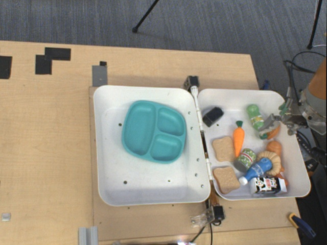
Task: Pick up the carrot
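The carrot (238,140), orange with a small green top, lies upright in the picture near the middle of the right bin (231,99). It rests between a bread slice (223,148) and a green can (246,158). My gripper (271,123) reaches in over the bin's right side. It is a short way right of the carrot and slightly above it in the picture, apart from it. Just left of the gripper is a green bottle (254,114), and a small orange piece (275,132) shows just under the gripper.
The right bin also holds a black object (212,115), a second bread slice (226,179), a blue bottle (258,168), a black-and-white carton (269,185) and a tan pastry (276,157). A teal divided plate (154,131) sits in the left bin (110,182).
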Action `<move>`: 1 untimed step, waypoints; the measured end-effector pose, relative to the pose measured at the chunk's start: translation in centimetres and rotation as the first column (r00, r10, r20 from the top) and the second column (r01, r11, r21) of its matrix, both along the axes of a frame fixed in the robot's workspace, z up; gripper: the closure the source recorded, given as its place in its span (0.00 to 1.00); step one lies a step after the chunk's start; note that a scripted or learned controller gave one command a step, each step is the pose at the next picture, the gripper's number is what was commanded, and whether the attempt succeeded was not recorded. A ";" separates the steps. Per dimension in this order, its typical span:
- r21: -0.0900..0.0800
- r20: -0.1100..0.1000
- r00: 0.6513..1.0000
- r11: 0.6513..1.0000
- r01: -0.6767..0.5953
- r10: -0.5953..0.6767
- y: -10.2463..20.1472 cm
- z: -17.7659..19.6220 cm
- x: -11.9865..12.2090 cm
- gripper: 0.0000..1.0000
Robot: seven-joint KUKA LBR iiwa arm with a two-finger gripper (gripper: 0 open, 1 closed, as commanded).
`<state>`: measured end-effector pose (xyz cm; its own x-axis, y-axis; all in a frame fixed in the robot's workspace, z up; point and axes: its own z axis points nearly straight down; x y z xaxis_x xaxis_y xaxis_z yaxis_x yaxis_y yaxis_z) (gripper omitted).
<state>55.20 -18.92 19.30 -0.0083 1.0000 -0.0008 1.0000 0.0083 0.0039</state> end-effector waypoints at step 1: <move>-0.004 0.014 0.993 0.993 -0.118 0.118 6.2 -10.0 -0.6 0.00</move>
<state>54.62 -12.68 9.30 -0.1266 0.9919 -0.0053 0.9918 0.1267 0.0182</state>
